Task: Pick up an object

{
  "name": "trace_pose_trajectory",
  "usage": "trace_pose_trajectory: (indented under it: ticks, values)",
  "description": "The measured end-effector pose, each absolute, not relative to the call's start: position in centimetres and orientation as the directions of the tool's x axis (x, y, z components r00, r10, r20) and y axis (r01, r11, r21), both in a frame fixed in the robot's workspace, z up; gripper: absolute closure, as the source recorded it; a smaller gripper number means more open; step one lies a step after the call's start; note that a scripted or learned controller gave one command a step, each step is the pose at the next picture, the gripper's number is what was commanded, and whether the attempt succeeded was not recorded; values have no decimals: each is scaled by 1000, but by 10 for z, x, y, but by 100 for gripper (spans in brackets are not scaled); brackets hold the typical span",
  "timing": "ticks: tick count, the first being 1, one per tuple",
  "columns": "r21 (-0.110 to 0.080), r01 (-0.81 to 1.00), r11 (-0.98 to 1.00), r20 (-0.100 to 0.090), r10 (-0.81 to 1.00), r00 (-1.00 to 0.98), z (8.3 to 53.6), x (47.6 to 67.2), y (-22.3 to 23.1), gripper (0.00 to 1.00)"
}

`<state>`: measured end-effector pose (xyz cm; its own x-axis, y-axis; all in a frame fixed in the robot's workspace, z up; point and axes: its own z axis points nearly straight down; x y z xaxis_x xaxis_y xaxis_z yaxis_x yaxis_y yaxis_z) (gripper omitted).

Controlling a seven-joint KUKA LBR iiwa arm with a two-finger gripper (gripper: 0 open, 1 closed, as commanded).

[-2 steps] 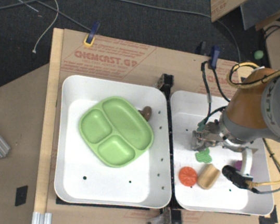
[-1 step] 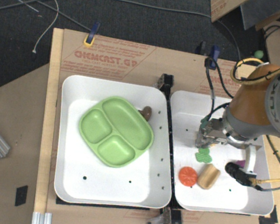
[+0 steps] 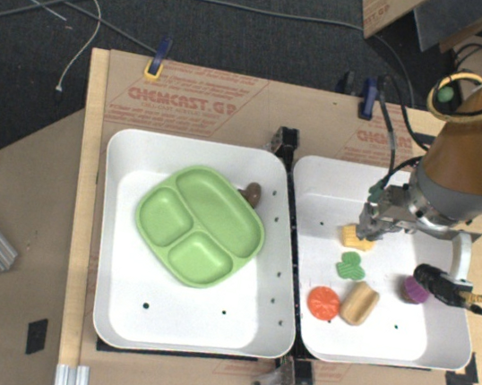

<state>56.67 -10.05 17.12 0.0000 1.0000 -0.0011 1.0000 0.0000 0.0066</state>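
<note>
the arm reaches in from the right over the right bin. left bin holds a green tray with a brown lump at its far edge. gripper sits down on a yellow piece — jaw state: cannot tell. nearer lie a green toy, tan cylinder, orange toy — purple one right.

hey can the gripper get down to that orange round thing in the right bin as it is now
Probably yes. The orange round piece lies uncovered, with open floor on its left; only the tan cylinder crowds its right side. The gripper hangs over the yellow piece.
</note>
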Motion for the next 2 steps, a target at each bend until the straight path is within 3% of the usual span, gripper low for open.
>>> trace_pose_trajectory:
  ticks: [2]
  values:
    - [7, 1000, 1, -1, 1000, -1, 270, 578, -101, 100]
